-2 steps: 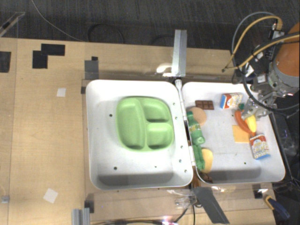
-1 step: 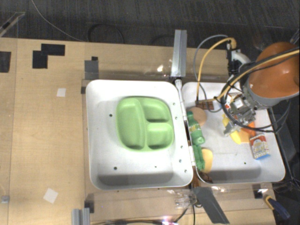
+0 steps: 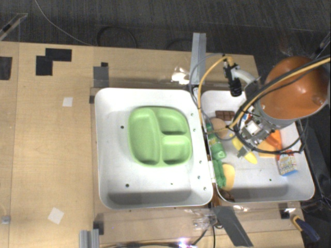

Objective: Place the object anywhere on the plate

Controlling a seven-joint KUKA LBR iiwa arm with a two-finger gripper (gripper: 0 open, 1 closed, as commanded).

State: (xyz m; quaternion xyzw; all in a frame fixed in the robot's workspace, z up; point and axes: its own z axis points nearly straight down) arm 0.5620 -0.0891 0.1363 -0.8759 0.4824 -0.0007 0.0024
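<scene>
1. I see the green plate [image 3: 158, 137] alone in the left bin [image 3: 111, 190], centre of the frame, with nothing on it
2. The objects sit in the right bin [image 3: 300, 190]: a yellow banana-like piece [image 3: 245, 151], something orange [image 3: 273, 140], a green bottle-like item [image 3: 216, 150], a brown block [image 3: 225, 115] and a small carton [image 3: 287, 164]
3. My gripper [image 3: 251, 133] hangs over that clutter at centre right; the wrist hides the fingers, so I cannot tell whether they are open, closed or around anything
4. My worry: the pieces lie nearly touching, so a grasp could catch two or slip off a rounded one; a carried item could also clip the wall between the bins
5. The carton's print is too small to read; I make out no brand
</scene>
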